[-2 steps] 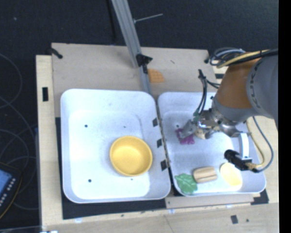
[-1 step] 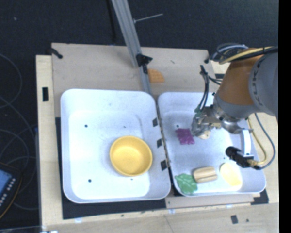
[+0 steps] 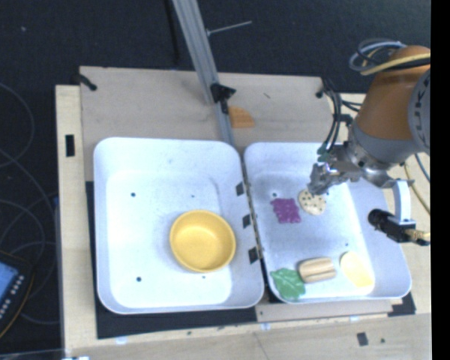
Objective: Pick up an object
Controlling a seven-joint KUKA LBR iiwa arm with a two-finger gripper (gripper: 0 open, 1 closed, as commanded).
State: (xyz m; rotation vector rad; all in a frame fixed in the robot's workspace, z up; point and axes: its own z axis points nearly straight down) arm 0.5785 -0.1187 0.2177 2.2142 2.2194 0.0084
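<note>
In the right bin (image 3: 375,201), my gripper (image 3: 320,185) hangs just above a round tan cookie-like piece (image 3: 312,202), its tip touching or nearly touching the piece's upper edge. A purple grape cluster (image 3: 286,211) lies just left of the cookie. Along the bin's front sit a green leafy piece (image 3: 287,283), a tan bread roll (image 3: 316,269) and a pale yellow lemon-like piece (image 3: 355,269). A yellow bowl (image 3: 202,240) rests in the left bin (image 3: 127,171).
A grey metal post (image 3: 199,47) slants down from the top to the gap between the bins. A small orange block (image 3: 240,117) lies on the bench behind the bins. A black fitting with a cable (image 3: 390,226) sticks out at the right bin's right edge.
</note>
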